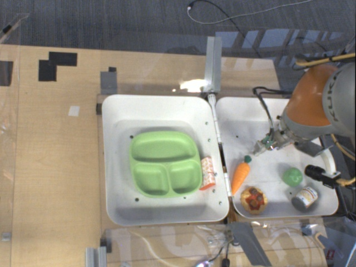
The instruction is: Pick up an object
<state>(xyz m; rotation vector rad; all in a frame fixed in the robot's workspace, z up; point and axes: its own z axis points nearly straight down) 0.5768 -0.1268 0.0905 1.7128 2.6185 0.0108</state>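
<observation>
End effector (266, 144) in right bin (245, 113), above carrot (240, 174).

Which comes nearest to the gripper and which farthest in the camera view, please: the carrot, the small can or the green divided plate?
From the gripper, in the right bin:
1. Carrot, just below-left of it, same bin.
2. Small can, lower right corner of that bin.
3. Green divided plate, in the left bin.

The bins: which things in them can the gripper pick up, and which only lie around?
For the job: gripper, toy carrot, green ball, small can, pizza-like toy, small packet.

Only lying around: green divided plate, cable.
</observation>
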